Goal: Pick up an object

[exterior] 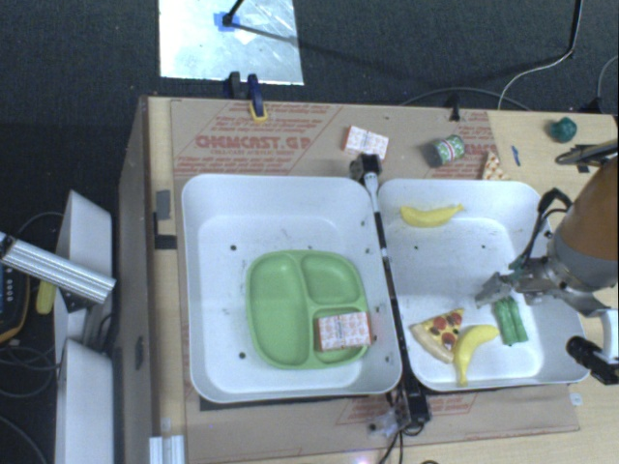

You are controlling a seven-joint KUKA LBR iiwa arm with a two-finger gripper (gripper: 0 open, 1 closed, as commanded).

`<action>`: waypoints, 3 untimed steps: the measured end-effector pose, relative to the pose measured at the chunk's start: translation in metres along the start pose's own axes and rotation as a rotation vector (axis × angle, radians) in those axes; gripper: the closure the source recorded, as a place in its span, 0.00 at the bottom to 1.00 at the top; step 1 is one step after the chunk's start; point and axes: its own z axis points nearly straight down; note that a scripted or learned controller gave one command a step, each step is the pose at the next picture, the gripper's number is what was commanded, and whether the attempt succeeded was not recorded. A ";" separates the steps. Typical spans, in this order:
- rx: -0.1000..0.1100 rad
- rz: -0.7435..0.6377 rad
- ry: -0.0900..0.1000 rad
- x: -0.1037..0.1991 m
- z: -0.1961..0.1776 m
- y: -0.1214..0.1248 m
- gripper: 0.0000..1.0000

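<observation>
- Grey arm (580,283) with rounded metal housing, entering from the right.
- Broad orange band (592,222) above the wrist.
- Black cable (544,213) looped beside the band.
- Grey metal gripper (495,286), small and angular, at the left end.

A green ridged block (511,320) lies flat in the right bin (455,380), beside a banana (471,348).

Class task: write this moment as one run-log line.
arm: over right bin | end effector: beside green block | holding: nothing seen | bananas, pizza slice: untouched
</observation>
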 end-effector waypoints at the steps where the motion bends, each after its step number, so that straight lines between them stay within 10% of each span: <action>1: 0.001 -0.001 0.001 -0.017 0.032 0.008 0.00; 2: -0.001 -0.001 0.001 -0.017 0.022 0.009 1.00; 3: -0.001 -0.003 0.001 -0.011 -0.029 0.051 1.00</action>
